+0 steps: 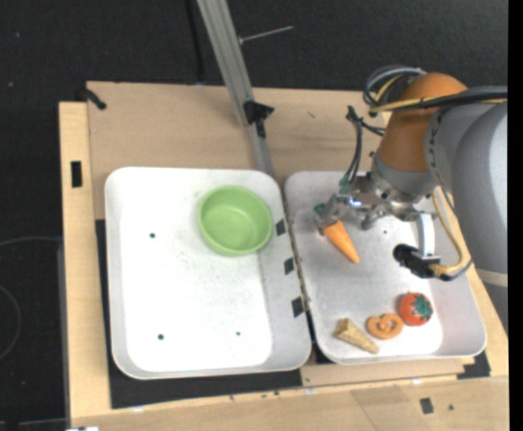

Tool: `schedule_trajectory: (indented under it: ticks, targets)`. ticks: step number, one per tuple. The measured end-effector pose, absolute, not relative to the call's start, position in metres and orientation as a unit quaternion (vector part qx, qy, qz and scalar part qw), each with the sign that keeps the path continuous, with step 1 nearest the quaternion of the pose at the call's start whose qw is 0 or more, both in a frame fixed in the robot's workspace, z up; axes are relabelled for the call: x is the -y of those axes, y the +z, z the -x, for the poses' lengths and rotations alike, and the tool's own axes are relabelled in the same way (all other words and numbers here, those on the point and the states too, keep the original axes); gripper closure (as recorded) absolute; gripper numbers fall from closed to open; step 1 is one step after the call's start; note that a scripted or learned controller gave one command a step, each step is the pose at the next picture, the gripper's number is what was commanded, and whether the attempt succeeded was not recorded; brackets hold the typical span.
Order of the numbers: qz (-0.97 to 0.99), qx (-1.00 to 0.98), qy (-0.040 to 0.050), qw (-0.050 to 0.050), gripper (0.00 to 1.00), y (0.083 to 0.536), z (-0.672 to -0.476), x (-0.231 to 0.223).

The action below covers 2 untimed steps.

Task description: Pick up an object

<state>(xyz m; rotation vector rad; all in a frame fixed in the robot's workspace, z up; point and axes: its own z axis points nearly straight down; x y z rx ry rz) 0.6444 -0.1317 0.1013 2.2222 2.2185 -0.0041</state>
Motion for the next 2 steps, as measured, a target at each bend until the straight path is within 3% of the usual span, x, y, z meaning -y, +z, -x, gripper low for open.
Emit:
schedule_trajectory:
  ticks: [1,2]
  targets:
    - [-0.708,-0.706,0.0005,0.002,1.00,0.113,-0.645,0.132]
    - [-0.706,-0.708,0.0019,0.002,1.00,0.158,-0.650,0.128]
